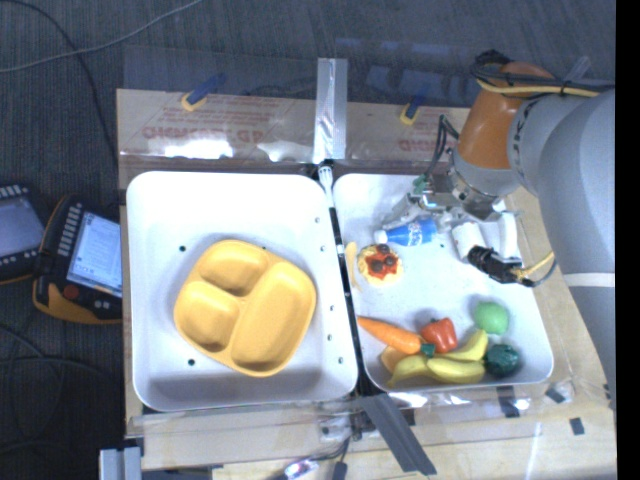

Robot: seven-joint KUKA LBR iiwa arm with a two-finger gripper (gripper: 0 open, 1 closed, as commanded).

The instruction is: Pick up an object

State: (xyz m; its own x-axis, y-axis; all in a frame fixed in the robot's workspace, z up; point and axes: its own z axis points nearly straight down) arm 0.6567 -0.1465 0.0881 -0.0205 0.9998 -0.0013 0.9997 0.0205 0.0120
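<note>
arm: grey KUKA (575, 178) reaches in from the right, wrist low over the back of the right bin (535, 313)
end effector (432, 200): just above the blue-and-white bottle (412, 234); can't tell its state, wrist hardware blocks the view
nearest target: that bottle, lying on its side at the bin's back, just beside the pizza-slice toy (380, 262)
other picks: carrot (388, 335), red pepper (439, 332), bananas (450, 362), lime (491, 317), dark green vegetable (502, 359), all bunched at the front
left bin (160, 208): holds a yellow divided plate (246, 305)
risk: bottle is round and lying flat, so an off-centre close likely rolls it away
risk 2: pizza toy sits close, a finger could nudge it instead
risk 3: loose cable (505, 264) hangs by the wrist, could snag
</note>
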